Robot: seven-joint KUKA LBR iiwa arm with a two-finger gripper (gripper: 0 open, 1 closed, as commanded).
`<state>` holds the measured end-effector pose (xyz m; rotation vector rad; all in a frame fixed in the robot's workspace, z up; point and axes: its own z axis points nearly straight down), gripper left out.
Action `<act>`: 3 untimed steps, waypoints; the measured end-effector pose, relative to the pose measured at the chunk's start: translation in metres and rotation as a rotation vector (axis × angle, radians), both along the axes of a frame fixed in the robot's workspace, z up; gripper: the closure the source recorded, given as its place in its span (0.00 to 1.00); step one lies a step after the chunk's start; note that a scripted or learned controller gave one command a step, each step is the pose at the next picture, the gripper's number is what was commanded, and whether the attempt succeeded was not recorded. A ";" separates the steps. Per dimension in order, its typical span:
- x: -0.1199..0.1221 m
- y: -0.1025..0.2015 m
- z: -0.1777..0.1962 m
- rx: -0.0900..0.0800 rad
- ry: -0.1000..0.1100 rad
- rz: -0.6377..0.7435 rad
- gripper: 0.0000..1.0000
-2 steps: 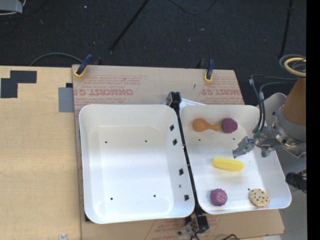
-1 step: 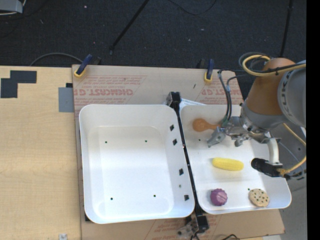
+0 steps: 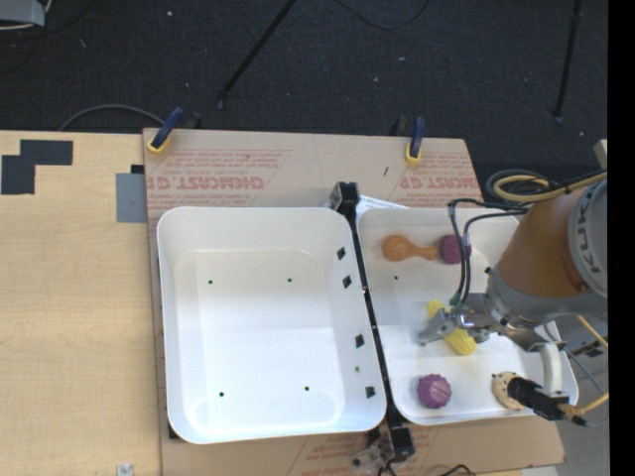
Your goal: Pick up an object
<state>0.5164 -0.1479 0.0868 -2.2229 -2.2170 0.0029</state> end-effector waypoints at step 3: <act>0.073 0.079 0.237 0.000 -0.006 0.007 1.00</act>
